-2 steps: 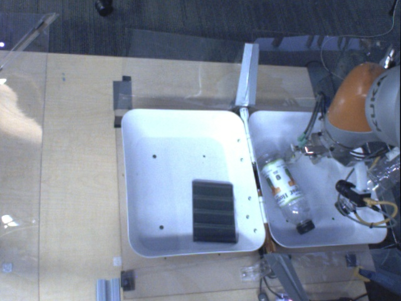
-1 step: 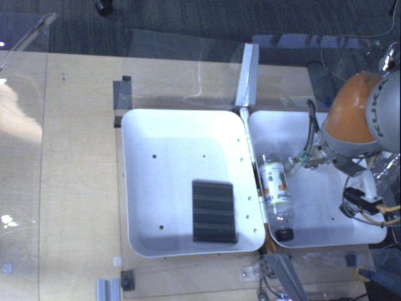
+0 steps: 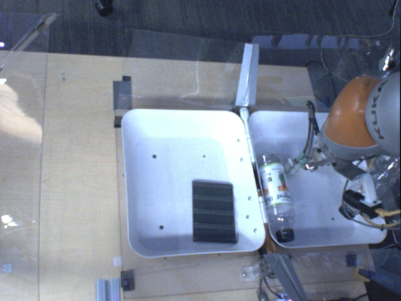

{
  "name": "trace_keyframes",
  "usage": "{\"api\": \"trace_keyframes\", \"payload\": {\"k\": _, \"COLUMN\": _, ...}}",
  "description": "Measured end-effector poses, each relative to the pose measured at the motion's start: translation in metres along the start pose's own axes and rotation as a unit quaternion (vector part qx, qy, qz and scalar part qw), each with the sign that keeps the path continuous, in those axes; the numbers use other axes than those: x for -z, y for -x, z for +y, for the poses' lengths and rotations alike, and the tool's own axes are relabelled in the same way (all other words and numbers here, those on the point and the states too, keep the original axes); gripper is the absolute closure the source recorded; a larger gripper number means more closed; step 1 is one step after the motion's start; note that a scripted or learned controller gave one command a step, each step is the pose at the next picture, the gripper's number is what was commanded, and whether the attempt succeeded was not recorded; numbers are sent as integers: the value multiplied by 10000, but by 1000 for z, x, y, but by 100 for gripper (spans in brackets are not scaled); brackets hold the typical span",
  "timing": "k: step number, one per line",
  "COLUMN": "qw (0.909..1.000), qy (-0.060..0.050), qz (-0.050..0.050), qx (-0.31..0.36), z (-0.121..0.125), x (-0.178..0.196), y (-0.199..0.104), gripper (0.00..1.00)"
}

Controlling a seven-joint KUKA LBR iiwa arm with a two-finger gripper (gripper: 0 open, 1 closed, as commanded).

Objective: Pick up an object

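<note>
A clear plastic bottle with a white and yellow label lies on its side along the left wall of the right bin, its black cap toward the front edge. A black ribbed rectangular block lies flat in the front part of the left bin. My gripper sits low in the right bin, just right of the bottle's upper end, below the arm's orange band. Nothing shows between the gripper and the bottle.
The arm's grey wrist and a bundle of cables cover the right side of the right bin. A metal divider post stands behind the seam between the bins. The wooden bench spreads to the left.
</note>
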State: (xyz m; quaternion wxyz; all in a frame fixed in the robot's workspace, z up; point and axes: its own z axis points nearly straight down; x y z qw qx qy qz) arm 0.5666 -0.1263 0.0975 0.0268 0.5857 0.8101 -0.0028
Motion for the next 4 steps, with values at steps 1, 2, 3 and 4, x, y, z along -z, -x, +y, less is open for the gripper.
{"api": "trace_keyframes", "payload": {"k": 1, "qw": 9992, "qy": -45, "qz": 144, "qx": 364, "z": -26, "x": -6, "y": 4, "gripper": 0}}
{"api": "trace_keyframes", "payload": {"k": 2, "qw": 9989, "qy": -11, "qz": 14, "qx": 462, "z": -35, "x": -1, "y": -6, "gripper": 0}}
{"api": "trace_keyframes", "payload": {"k": 3, "qw": 9989, "qy": -30, "qz": -15, "qx": 464, "z": -26, "x": -1, "y": -6, "gripper": 0}}
{"api": "trace_keyframes", "payload": {"k": 4, "qw": 9890, "qy": 135, "qz": -155, "qx": 1465, "z": -36, "x": 7, "y": -12, "gripper": 0}}
